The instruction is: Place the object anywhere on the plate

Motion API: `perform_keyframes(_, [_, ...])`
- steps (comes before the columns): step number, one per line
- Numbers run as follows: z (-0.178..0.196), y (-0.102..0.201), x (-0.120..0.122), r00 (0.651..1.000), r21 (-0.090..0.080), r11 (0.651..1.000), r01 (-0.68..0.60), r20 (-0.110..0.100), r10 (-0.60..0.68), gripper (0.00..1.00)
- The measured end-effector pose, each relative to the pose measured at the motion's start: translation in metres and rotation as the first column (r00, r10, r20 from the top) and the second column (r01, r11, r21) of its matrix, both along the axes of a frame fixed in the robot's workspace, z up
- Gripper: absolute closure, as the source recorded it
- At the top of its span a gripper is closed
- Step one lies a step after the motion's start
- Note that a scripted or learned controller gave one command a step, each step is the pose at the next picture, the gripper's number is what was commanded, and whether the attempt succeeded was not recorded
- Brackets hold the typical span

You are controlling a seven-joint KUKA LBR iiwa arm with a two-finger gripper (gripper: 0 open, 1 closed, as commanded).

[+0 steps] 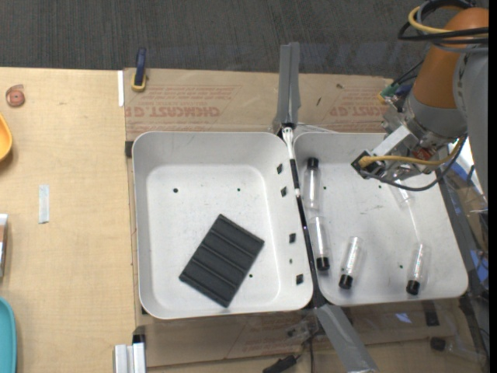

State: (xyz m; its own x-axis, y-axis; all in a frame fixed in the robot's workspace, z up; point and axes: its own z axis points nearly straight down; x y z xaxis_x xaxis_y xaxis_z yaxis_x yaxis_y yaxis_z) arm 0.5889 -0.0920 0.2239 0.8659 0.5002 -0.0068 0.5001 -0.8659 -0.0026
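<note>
A dark grey ribbed plate (223, 259) lies tilted on the floor of the left bin (155, 158), toward its front. Several clear tubes with black caps lie in the right bin (373, 290): one tube (312, 183) and another (318, 243) along the left wall, one tube (349, 261) near the front middle, and one tube (416, 268) at the front right. My gripper (399, 191) hangs over the back right part of the right bin, above its floor and apart from the tubes. I see nothing held in it.
A metal divider post (288, 84) stands at the back between the bins. Cardboard (202, 103) lies under and behind the bins. A wooden bench top (62, 208) stretches left, with a blue clamp (140, 68) at its back edge. Cables (404, 173) trail from the wrist.
</note>
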Motion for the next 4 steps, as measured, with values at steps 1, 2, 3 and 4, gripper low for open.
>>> perform_keyframes(1, [0.080,0.081,0.017,0.997,0.000,0.997,-0.082,0.003,0.082,1.00])
perform_keyframes(2, [0.216,0.145,0.043,0.965,-0.001,0.965,0.263,0.006,-0.263,1.00])
perform_keyframes(3, [0.216,0.165,0.041,0.982,-0.001,0.982,-0.187,0.001,0.187,1.00])
perform_keyframes(4, [0.217,0.213,0.059,0.969,-0.001,0.969,0.246,0.006,-0.246,1.00])
